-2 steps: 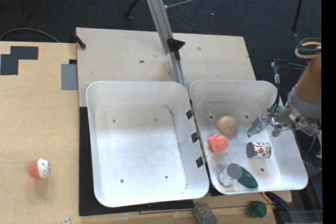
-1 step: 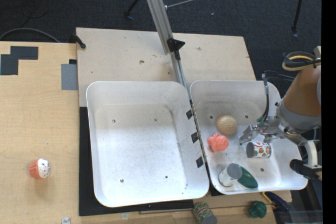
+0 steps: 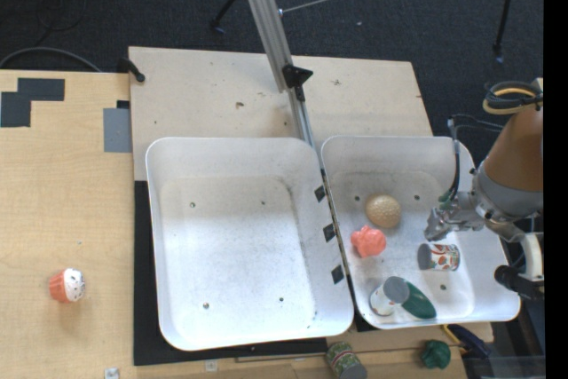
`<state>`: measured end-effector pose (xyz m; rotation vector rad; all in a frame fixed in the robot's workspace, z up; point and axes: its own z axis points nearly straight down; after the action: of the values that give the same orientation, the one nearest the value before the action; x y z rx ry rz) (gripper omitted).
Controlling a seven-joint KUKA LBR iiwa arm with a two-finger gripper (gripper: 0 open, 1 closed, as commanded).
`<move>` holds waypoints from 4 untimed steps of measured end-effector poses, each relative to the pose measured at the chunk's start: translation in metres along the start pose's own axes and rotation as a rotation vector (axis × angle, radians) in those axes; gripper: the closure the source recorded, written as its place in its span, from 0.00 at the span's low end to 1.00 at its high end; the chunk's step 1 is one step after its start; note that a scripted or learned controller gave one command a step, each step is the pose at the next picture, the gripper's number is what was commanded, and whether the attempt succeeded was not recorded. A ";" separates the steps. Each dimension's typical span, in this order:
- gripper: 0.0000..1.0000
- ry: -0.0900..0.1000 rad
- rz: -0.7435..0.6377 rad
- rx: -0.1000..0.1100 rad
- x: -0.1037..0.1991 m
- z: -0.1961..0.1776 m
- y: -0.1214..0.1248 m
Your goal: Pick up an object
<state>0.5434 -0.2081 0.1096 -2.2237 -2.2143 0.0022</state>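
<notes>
Pincer (image 3: 441, 224) low in right bin (image 3: 390, 157), finger state impossible to tell. Just below: printed can (image 3: 440, 257). Nearby: tan ball (image 3: 383, 210), pink toy (image 3: 368, 240).

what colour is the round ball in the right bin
Tan, speckled beige. The ball shows best in the camera view, near the right bin's middle.

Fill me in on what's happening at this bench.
A robot arm reaches in from the right, its gripper low over the right bin. That bin holds a tan ball, a pink toy, a small printed can and a green-and-white object. The gripper sits just above the can; nothing is visibly held yet.
</notes>
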 end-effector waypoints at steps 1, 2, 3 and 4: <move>1.00 -0.002 0.000 -0.005 -0.008 -0.046 -0.004; 1.00 -0.002 -0.006 -0.006 0.000 -0.098 -0.009; 1.00 -0.001 -0.005 -0.003 0.000 -0.109 -0.008; 1.00 -0.001 -0.009 -0.003 0.055 -0.119 0.008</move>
<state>0.5522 -0.1533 0.2291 -2.2160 -2.2267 -0.0004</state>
